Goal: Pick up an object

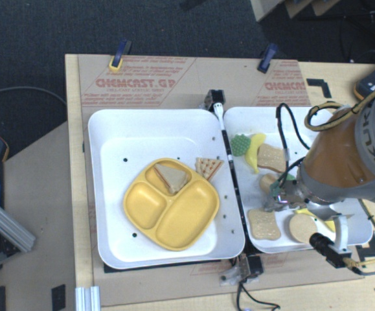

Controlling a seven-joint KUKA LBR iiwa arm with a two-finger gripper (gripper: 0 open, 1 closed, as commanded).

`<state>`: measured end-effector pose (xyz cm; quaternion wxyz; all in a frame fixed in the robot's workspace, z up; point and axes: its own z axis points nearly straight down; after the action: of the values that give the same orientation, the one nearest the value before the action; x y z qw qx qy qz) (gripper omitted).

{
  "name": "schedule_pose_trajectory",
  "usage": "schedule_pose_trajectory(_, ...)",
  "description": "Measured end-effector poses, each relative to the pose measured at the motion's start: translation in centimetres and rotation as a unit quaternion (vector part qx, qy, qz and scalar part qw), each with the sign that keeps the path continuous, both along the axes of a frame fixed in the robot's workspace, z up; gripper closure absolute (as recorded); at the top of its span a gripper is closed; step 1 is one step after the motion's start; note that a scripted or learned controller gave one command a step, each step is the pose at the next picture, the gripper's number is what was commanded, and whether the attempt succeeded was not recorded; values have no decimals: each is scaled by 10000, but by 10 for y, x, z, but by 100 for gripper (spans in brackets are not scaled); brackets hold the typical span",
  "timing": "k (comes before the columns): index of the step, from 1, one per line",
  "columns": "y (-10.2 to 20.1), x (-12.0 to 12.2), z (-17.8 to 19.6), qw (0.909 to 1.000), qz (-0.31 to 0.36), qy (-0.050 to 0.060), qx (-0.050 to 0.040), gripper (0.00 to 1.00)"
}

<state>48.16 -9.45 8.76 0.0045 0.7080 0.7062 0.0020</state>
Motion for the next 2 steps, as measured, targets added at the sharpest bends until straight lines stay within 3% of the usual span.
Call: schedule_pose_trajectory(2, 1, 13, -1, 10000, 10, 17, 1, 100)
